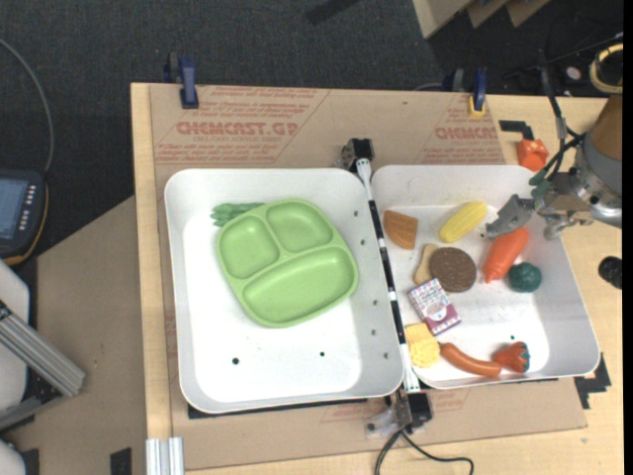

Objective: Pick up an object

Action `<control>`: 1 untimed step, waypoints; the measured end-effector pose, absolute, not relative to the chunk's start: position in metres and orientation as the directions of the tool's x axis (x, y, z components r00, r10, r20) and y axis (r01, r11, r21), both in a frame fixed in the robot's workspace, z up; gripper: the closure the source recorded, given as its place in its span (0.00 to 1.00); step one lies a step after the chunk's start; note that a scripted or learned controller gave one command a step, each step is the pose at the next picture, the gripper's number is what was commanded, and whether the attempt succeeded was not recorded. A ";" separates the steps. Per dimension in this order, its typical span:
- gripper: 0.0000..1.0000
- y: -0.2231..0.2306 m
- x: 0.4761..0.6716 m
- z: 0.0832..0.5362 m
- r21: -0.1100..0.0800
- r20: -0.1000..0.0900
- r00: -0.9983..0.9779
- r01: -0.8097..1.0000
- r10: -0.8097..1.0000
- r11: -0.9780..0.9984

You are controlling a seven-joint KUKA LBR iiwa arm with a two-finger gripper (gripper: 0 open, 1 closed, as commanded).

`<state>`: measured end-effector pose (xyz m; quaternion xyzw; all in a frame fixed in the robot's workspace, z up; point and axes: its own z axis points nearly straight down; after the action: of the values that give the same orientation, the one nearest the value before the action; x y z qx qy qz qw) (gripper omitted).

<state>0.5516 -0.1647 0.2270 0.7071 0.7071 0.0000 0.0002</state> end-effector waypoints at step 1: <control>0.00 -0.129 0.540 0.080 -0.002 0.005 -0.001 1.000 1.000 0.001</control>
<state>0.5402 -0.1285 0.0795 0.7069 0.7073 0.0012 -0.0023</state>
